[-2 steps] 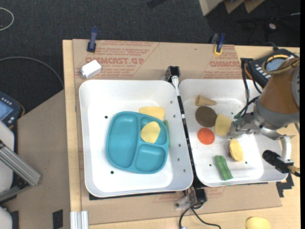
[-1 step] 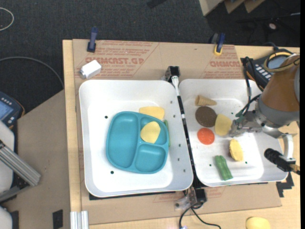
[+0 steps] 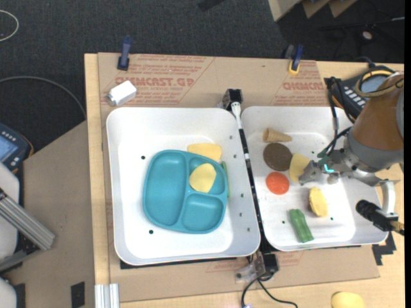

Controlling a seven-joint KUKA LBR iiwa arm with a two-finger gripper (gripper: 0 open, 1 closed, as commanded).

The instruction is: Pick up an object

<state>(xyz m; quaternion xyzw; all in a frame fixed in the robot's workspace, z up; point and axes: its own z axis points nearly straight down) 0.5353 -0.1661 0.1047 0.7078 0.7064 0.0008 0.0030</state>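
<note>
Tray in left bin

The only readable text is printed in faded red on the cardboard sheet that lies under the two white bins. Above the left bin, a large line of capitals reads approximately "CHEMCAST GP", seen from the camera at a slight slant; the first letters are partly covered by a small white block. Smaller lines of red print run above and below that line, too fine to read. Above the right bin, the same red lettering repeats near the sheet's far edge, but only fragments are legible. No numbers or signs can be made out elsewhere.
</note>
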